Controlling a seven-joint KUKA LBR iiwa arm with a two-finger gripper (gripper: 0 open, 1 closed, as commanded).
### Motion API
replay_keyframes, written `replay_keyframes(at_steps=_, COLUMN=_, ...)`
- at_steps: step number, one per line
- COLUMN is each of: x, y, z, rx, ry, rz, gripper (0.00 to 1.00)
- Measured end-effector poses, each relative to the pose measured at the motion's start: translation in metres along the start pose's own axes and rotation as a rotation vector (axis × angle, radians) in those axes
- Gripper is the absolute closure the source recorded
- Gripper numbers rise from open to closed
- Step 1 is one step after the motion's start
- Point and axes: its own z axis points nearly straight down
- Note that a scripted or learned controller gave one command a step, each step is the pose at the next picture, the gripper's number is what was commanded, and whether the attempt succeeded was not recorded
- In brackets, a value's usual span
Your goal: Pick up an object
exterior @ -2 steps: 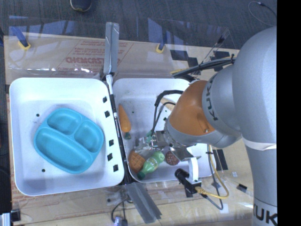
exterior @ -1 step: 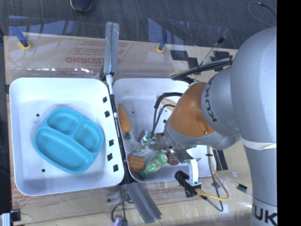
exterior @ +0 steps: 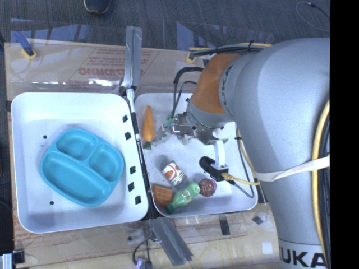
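Gripper (exterior: 168, 129) lowered into the right bin (exterior: 242, 202).
Finger state cannot be told; the far rim is hidden by the arm (exterior: 269, 111). The carrot (exterior: 148, 125) is seen near the dividing wall.

Pretty chunky grey KUKA arm (exterior: 280, 122) filling the right side of the frame, smooth rounded casing, orange band (exterior: 208, 91) above the wrist, black cables looping around it, a yellow cable lower down, and white KUKA lettering at the bottom right.
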Motion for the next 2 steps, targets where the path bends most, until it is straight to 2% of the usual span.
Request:
replay_keyframes(at_steps=1, x=-0.0076, y=-0.0884, z=0.0013, rx=0.000, ry=0.003, rz=0.000, gripper=0.00)
replay_keyframes(at_steps=2, x=-0.0075, y=-0.0889, z=-0.0073, rx=0.004, ry=0.004, rz=-0.004, gripper=1.00)
